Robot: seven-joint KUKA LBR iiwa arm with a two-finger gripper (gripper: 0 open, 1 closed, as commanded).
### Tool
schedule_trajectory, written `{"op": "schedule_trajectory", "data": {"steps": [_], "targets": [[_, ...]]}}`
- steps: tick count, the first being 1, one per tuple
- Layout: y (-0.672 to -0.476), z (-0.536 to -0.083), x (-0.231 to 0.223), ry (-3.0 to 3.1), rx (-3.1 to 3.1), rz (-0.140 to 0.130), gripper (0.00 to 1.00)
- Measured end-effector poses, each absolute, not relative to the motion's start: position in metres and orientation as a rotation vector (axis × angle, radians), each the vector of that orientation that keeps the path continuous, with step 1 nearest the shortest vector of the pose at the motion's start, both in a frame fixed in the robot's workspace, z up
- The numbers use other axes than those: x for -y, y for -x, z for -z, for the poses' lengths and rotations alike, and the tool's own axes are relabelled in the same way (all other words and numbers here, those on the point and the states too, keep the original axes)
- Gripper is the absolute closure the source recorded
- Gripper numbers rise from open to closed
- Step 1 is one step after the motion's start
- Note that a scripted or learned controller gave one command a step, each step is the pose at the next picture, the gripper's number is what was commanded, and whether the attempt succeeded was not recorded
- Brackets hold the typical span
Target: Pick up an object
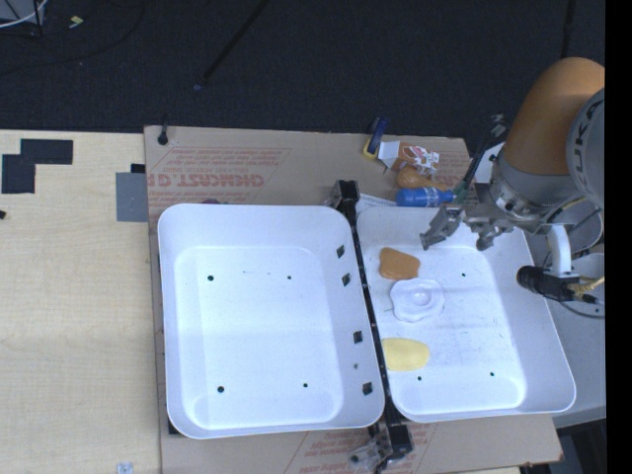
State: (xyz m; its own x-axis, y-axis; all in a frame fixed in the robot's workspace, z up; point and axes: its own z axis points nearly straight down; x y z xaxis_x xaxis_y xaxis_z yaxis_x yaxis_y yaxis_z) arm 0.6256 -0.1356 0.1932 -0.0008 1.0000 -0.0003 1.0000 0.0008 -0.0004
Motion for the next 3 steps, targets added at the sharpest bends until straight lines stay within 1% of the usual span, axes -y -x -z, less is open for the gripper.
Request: {"op": "schedule_trajectory", "data": {"steps": [1,2,3], "targets": [[-0.642,-0.112,0.082,2.212,2.219,-0.005,0.0],[-0.646,-0.193,-0.004,2.217,2.229,0.01,0.0],[-0.644,-0.197,0.0,2.218,2.221,-0.003,1.0]]}}
